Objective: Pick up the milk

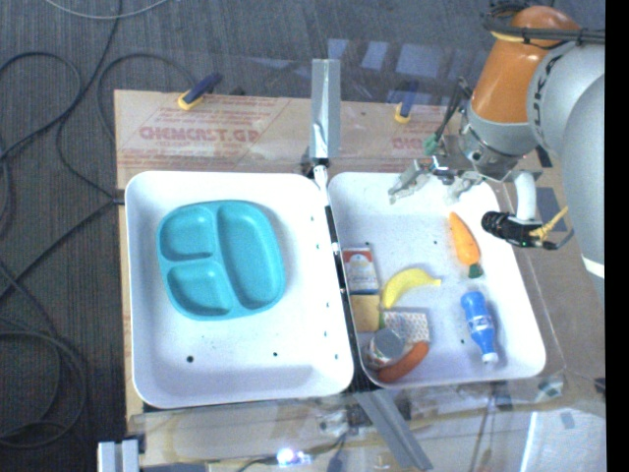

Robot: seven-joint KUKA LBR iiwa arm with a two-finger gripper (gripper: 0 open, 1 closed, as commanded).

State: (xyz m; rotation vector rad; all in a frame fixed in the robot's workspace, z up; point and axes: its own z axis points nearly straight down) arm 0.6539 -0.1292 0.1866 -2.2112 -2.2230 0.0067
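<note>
Pincer (pixel 429 183) spread open over right bin's (pixel 511 367) far edge; milk (pixel 360 269) against left wall.

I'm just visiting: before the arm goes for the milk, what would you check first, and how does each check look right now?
1. Gripper holds nothing: ok.
2. Fingers spread for a grasp: ok.
3. Gripper above the milk: not ok, it hangs near the right bin far edge.
4. Milk free to grasp: not ok, it lies against the bin's left wall, banana close beside.
5. Blue tray out of the way: ok, left bin.
</note>
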